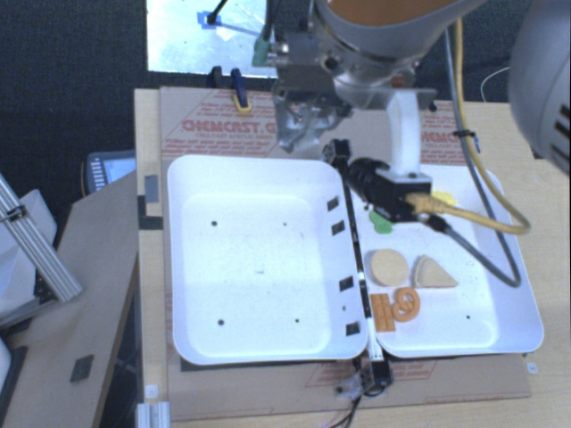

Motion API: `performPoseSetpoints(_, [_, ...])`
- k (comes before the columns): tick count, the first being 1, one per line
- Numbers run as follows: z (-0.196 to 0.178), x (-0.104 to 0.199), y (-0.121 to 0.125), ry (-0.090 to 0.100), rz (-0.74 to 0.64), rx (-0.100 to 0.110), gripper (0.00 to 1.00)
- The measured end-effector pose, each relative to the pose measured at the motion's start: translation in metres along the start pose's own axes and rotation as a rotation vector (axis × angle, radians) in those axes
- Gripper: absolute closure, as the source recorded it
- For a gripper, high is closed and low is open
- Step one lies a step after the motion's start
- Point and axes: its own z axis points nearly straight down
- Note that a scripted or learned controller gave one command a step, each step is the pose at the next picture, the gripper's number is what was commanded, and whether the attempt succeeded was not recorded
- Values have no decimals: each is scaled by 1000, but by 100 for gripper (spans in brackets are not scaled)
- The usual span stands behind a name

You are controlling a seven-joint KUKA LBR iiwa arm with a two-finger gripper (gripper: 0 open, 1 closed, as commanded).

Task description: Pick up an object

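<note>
Step in hand: looks like the approach; nothing has been lifted, and the gripper (299, 132) hangs above the far rim of the left bin (192, 239), up by the cardboard sheet (214, 123).
Gripper state: too blurred and shadowed from here; I cannot tell how it is set.
Objects: all sit in the right bin (508, 328), nearer the camera than the gripper and off to its right: a round tan disc (388, 267), a tan wedge (434, 274) just beside it, an orange pretzel-shaped piece (395, 308) below them, and a small green bit (382, 224) beside the black camera unit (388, 190).
Next move: by my guess, travel across to the right bin, centre over one piece, then descend.
</note>
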Motion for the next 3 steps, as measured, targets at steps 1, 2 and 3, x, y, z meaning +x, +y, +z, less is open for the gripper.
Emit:
performPoseSetpoints(1, [206, 3, 20, -12, 21, 22, 100])
performPoseSetpoints(2, [126, -19, 68, -2, 24, -3, 100])
performPoseSetpoints(3, [-3, 5, 81, 2, 16, -9, 100])
